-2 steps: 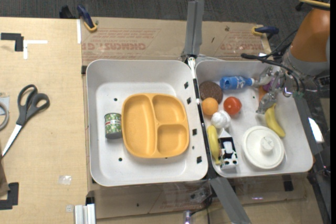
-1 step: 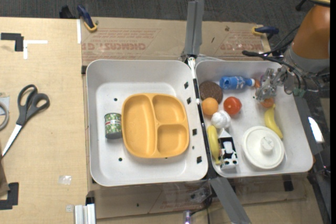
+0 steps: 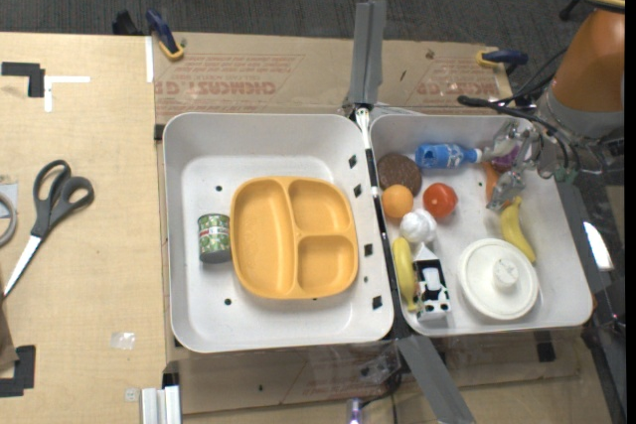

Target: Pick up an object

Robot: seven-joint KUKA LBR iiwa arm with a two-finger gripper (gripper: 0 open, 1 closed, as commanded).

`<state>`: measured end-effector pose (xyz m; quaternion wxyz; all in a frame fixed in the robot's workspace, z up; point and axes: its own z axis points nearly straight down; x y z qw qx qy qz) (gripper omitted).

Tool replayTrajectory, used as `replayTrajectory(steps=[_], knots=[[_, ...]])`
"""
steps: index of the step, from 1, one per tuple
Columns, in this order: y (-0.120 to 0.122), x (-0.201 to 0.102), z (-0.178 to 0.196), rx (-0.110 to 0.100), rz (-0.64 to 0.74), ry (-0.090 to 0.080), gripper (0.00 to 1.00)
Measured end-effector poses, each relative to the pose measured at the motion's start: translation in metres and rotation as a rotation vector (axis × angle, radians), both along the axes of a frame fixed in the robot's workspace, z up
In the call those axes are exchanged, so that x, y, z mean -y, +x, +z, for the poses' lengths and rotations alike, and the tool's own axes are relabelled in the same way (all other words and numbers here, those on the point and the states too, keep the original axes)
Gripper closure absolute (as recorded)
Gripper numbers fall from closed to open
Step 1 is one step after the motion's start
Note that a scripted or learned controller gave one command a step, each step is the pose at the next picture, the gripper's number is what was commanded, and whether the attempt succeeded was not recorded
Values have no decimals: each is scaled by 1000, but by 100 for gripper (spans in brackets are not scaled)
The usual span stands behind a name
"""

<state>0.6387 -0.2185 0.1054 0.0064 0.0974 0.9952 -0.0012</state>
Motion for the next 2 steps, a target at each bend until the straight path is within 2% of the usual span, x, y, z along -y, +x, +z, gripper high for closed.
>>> replayTrajectory(steps=[1,2], knots=[[2,0,11,6,2,-3,100],[2,-1,11,6,2,-2,0]])
